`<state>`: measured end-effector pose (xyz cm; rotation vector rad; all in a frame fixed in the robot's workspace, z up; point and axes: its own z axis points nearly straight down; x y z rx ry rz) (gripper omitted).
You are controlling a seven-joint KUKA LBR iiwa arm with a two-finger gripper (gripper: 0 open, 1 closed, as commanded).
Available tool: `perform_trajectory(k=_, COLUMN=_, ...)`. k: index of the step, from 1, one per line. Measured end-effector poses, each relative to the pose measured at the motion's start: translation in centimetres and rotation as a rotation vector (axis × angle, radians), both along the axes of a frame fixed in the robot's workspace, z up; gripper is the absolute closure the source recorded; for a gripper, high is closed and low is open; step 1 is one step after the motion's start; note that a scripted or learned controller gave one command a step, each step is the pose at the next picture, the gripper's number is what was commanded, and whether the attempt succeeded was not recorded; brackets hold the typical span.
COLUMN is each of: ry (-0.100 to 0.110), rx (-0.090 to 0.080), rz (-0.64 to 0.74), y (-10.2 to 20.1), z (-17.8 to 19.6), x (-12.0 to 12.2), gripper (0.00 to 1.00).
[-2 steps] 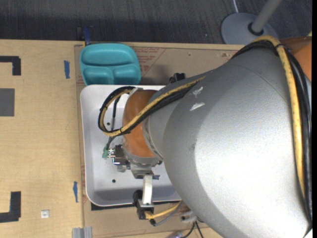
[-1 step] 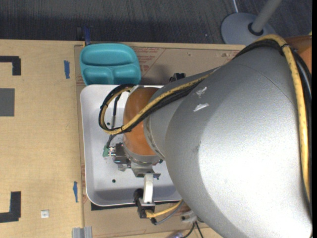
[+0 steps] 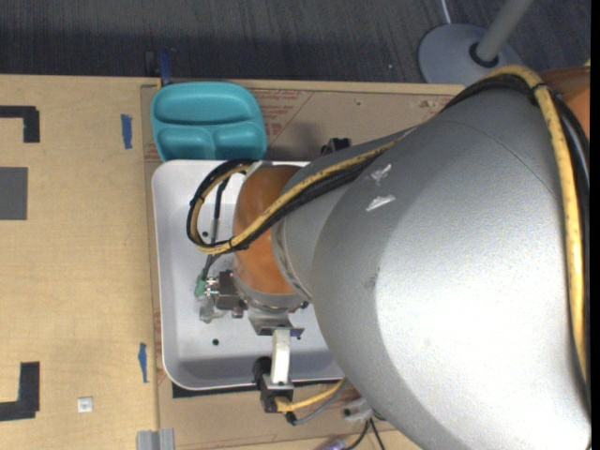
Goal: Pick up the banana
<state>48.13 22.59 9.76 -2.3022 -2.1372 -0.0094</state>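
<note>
My arm (image 3: 441,251) fills right and centre of view, grey, reaching in from right over white bin (image 3: 173,279). Orange band (image 3: 255,237) above wrist sits over bin's middle. Black-and-yellow cable (image 3: 211,216) loops off wrist toward bin's left wall. My gripper (image 3: 216,293) low over bin floor, left of wrist; only metal bits and small green part visible there, so grip state: cannot tell. Banana: cannot tell where, arm covers most of bin. Teal moulded tray (image 3: 208,120) touches bin's far rim. Blue tape marks (image 3: 127,131) on cardboard bench (image 3: 75,251) left of bin.
</note>
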Motion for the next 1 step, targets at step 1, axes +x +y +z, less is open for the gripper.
perform_trajectory(k=1, ry=0.005, rx=-0.004, rz=-0.252, y=-0.15, z=2.24, x=-0.24, gripper=0.00)
